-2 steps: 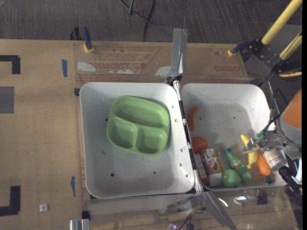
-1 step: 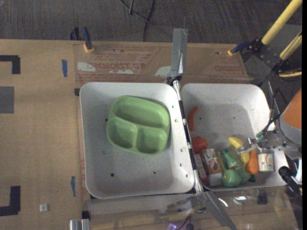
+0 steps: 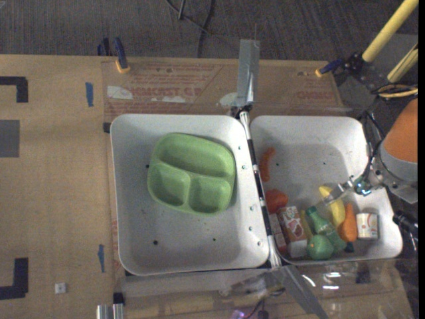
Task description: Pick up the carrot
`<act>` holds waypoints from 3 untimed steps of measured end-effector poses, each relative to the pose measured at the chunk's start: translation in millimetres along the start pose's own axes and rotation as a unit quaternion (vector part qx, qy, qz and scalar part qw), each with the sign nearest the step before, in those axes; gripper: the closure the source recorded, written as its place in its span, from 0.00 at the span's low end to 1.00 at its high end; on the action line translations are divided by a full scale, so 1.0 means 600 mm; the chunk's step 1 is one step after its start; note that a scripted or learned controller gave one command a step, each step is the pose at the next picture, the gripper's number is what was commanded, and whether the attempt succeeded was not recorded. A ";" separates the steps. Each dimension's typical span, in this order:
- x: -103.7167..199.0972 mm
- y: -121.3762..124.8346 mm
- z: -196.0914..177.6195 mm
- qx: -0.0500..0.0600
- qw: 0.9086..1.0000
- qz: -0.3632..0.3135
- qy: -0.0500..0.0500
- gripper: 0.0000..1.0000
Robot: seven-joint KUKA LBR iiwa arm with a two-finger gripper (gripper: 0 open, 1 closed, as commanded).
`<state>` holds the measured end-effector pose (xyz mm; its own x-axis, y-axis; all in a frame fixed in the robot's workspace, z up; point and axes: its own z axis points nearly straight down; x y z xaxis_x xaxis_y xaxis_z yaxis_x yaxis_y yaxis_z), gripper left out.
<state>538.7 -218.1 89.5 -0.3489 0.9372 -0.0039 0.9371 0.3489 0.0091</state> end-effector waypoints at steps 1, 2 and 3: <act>0.024 -0.085 -0.001 -0.001 0.999 -0.036 -0.001 0.00; 0.018 -0.081 -0.020 -0.004 0.999 -0.035 -0.007 1.00; 0.025 -0.093 -0.135 0.004 1.000 -0.020 0.001 1.00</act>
